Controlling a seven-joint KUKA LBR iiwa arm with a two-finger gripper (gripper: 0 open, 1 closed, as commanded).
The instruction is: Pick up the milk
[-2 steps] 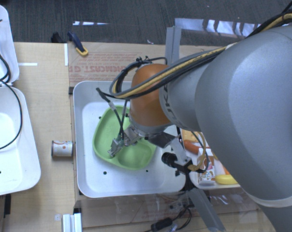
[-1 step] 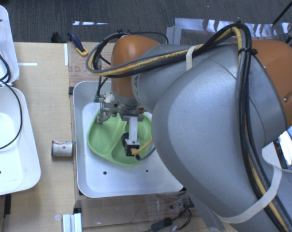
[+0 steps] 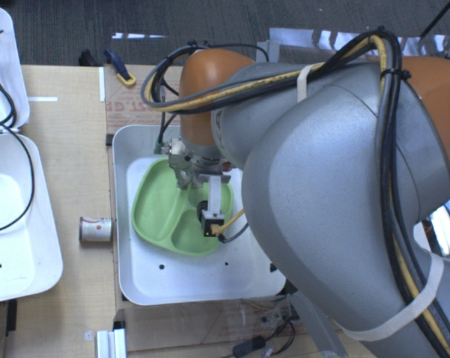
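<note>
1. Start at the left edge. The left bin (image 3: 50, 267) is cut off by the frame. A black cable (image 3: 31, 171) loops across its white floor.

2. Move to the bare wooden bench (image 3: 68, 125) between the two bins. A small metal cylinder (image 3: 96, 230) lies on its side there, just beside the left wall of the right bin, with its brownish end facing you. Further up the bench, near the far edge, you see a small blue and yellow tool (image 3: 119, 66).

3. Move to the right bin (image 3: 188, 282). A green divided dish (image 3: 154, 200) lies on its floor, close to the left wall. A raised ridge splits the dish into compartments, and the front strip of the bin floor is bare white.

4. Locate the gripper (image 3: 189, 171). It points down over the upper right part of the green dish, directly below the orange band (image 3: 210, 88). You cannot tell from this view whether the gripper is released or clenched, and nothing can be confirmed in its grasp.

5. Continue right. The grey arm (image 3: 322, 200) covers the right part of the right bin and the bench beyond it. Black and yellow cables (image 3: 344, 51) run along its top.

6. Milk: you cannot tell where the milk is. No item on the uncovered bin floor or in the dish can be identified as it.
</note>
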